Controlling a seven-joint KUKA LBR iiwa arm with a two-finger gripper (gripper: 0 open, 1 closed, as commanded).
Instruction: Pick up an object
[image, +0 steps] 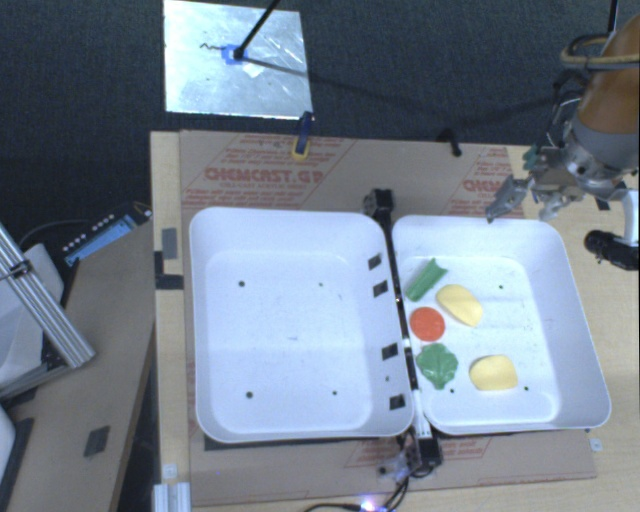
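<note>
I see my end effector (523, 201) spread, holding nothing, above the right bin's (575, 300) far rim. The green pepper (426, 279) lies nearest, well apart.

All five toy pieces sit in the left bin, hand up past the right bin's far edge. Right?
Not quite: the camera view shows all five in the right white bin: the green elongated piece, pale yellow oval piece, red round disc, green leafy piece and yellow rounded piece. The hand is indeed up past that bin's far edge.
</note>
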